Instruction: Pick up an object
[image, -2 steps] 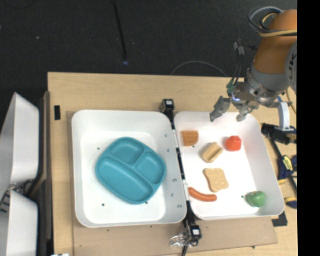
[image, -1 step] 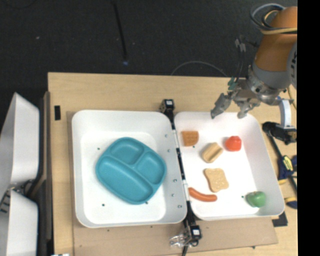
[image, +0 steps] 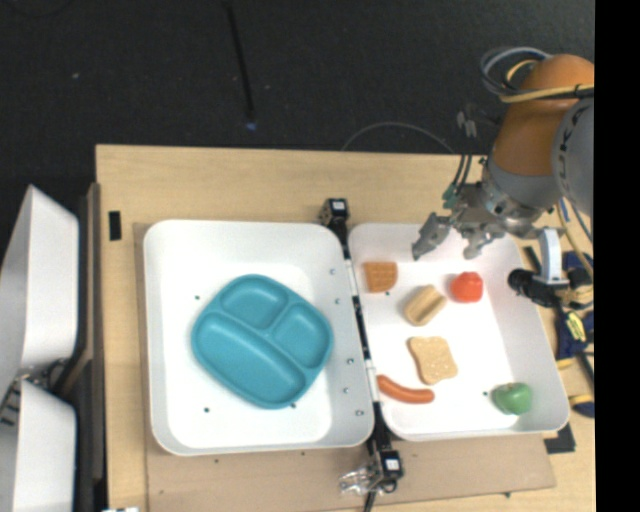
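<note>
Pale wood forms the bench (image: 250, 185), and on it we see two shallow white bins side by side. We see the left bin (image: 170, 330) holding a teal divided plate (image: 262, 340) with three compartments, lying flat near the bin's middle. The right bin (image: 520, 350) holds six small toy foods, all apart from one another. The grey arm (image: 535, 130) with its orange band reaches in from the upper right. Its gripper (image: 453, 240) hangs over the far edge of the right bin with its two fingers spread apart and nothing between them.

Among the foods, a slice of toast (image: 433, 360) lies near the bin's middle, with a red-orange sausage (image: 405, 391) just below it. A tan bread roll (image: 424, 304) sits above the toast, and an orange-brown block (image: 379, 276) lies near the dividing wall. A red tomato (image: 466, 288) sits just below the gripper. A green pepper-like piece (image: 513, 398) rests in the near right corner.

We can read no writing or brand marks on anything.
</note>
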